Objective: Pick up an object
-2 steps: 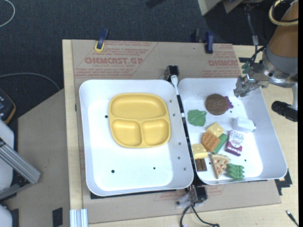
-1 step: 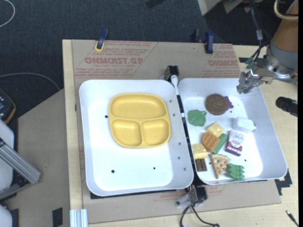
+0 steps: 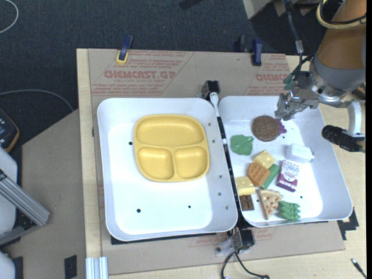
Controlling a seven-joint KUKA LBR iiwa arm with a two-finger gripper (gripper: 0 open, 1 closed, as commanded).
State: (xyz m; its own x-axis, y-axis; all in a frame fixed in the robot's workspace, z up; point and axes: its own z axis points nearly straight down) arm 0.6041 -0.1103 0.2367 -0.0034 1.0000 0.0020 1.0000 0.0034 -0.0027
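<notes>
The gripper (image 3: 286, 108) hangs over the right bin's (image 3: 331, 156) far edge, just beside the brown patty (image 3: 265, 128); whether it is open or closed cannot be told, and nothing shows held in it. The patty lies near the bin's far edge with a green leaf (image 3: 242, 144) beside it, toward the left edge. Along the near edge lie a waffle (image 3: 257, 172), cheese (image 3: 265, 158), a pizza slice (image 3: 269, 202), a green piece (image 3: 289, 210), a carton (image 3: 288, 175) and a white piece (image 3: 300, 152). The left bin (image 3: 116, 196) holds a yellow tray (image 3: 171, 146) by its far edge.
</notes>
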